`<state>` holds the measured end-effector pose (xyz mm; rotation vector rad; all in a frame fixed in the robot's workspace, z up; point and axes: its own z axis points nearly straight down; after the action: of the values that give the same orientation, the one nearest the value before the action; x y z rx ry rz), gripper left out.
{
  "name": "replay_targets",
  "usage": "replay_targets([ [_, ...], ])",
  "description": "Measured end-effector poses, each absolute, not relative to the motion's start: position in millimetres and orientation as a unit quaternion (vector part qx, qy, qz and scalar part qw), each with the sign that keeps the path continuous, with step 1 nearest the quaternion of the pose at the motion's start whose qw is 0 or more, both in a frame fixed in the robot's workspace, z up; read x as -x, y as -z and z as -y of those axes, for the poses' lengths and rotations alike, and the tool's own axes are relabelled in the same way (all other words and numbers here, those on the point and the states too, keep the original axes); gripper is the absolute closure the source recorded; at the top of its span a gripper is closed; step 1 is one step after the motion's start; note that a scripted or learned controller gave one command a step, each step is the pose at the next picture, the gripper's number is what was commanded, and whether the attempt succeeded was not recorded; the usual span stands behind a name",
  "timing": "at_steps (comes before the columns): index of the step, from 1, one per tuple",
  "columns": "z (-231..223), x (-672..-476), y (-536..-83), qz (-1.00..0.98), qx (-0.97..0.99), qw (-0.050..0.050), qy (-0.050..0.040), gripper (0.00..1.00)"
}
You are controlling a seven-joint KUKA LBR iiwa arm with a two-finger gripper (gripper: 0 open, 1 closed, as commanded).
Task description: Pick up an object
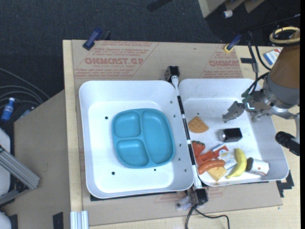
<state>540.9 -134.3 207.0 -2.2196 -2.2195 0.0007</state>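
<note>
My gripper [237, 111] hangs over the upper middle of the right bin [209, 87], reaching in from the right with nothing seen between its fingers. Just below it lies a small black block [232, 134]. To its left sits a tan cracker-like piece [197, 125]. Along the bin's front lie a red pepper-like piece [208, 158], a yellow wedge [217, 173], a yellow banana [238, 162] and a white tube with a red end [259, 166].
The left bin [93, 123] holds a blue three-compartment plate [142, 137]. A black divider rail [183, 123] runs between the bins. Both bins rest on a cardboard-covered bench [119, 56]. Cables and blue clamps lie at the bench's edges.
</note>
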Motion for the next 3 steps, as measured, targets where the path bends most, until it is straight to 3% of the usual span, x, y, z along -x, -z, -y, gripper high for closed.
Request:
replay_targets([
  [1, 140, -573.4, -85, 0.707, 0.707, 0.0, -0.0001, 0.0],
  [2, 99, -635.5, -85, 0.707, 0.707, 0.0, 0.0005, 0.0],
  [3, 99, -636.0, -95, 0.708, 0.707, -0.001, 0.0009, 1.0],
])
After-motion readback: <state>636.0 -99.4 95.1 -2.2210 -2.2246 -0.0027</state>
